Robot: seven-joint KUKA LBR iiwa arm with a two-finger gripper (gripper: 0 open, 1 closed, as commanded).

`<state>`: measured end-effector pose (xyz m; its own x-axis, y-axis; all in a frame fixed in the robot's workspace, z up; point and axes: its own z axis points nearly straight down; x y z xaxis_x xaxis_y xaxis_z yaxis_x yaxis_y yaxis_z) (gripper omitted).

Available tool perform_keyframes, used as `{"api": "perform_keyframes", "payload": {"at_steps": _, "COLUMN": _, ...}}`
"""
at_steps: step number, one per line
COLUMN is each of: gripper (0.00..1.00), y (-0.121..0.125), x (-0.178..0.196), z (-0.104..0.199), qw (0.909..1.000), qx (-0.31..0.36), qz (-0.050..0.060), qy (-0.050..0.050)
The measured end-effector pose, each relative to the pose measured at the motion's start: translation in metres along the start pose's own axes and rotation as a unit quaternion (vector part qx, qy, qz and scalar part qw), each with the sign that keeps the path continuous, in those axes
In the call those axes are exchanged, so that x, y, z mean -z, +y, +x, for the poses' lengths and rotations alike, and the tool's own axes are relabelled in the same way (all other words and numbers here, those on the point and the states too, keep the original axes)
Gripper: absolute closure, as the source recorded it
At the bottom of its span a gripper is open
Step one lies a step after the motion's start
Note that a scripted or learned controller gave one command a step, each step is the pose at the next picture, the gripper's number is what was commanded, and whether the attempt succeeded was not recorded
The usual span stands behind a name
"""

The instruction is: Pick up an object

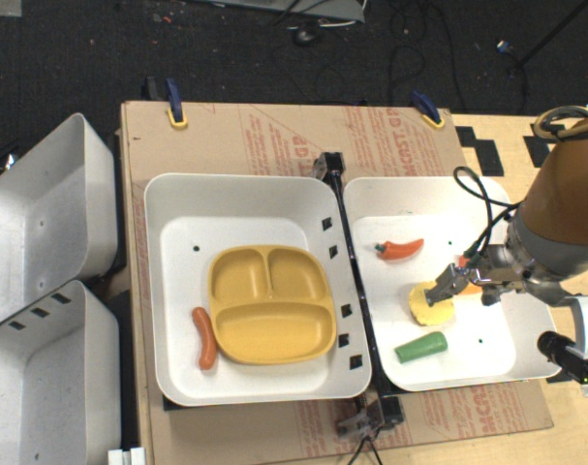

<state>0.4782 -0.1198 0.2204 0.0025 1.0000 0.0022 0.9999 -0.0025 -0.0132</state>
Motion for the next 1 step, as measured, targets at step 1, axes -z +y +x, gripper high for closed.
{"api": "perform_keyframes", "payload": {"at_steps": 1, "gripper": 0.0, "y": 0.0026, "x": 0.0055, "z": 0.0003, "qw": 1.0, "qx": 0.002, "qz": -0.006, "qy": -0.001}}
